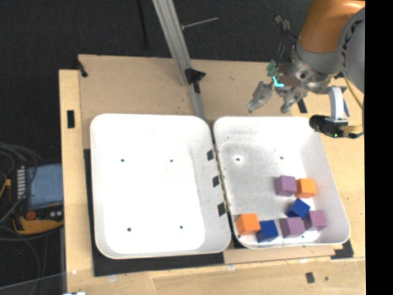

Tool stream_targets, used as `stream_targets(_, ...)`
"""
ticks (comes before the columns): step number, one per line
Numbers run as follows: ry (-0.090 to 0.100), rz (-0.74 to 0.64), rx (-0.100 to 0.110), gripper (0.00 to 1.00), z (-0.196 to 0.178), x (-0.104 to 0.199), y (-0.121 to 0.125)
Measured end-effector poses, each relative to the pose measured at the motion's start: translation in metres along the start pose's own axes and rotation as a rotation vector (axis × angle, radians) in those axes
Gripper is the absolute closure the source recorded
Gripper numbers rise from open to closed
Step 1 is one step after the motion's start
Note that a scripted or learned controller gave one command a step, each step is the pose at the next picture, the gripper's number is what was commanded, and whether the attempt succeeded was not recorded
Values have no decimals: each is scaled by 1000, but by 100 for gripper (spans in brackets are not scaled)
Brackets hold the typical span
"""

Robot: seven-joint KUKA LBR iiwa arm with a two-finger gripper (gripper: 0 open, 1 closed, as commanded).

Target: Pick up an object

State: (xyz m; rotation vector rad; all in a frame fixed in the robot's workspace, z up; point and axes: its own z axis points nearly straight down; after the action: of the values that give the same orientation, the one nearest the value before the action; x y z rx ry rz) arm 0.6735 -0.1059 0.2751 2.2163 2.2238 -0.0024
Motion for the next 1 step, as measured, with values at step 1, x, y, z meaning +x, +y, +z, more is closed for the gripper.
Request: stream_targets(1, 1, 3, 5, 0, 62, 3, -2)
